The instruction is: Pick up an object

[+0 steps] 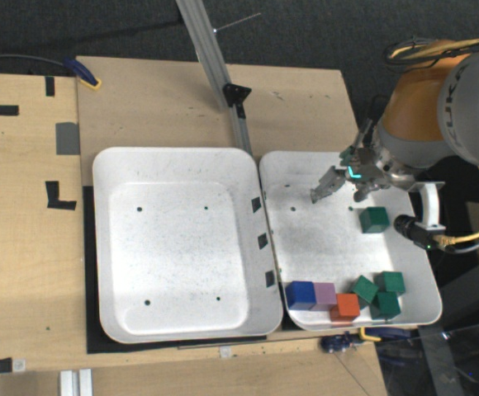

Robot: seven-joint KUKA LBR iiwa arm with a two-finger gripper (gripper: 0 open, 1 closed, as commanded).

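The end effector (344, 185) is seen over the upper part of the right bin (305, 229), its fingers spread open with nothing held between them. A lone green cube (374, 219) lies just beside it, lower right. Blue (301, 294), purple (324, 294), orange (347, 305) and three more green cubes (381, 293) are clustered along the bin's near edge. The left bin (173, 238) is set alongside on the worktop (140, 97).

A light wooden bench (173, 106) is carrying two shallow white bins side by side: the left bin (107, 221) and the right bin (305, 172), their inner rims touching.
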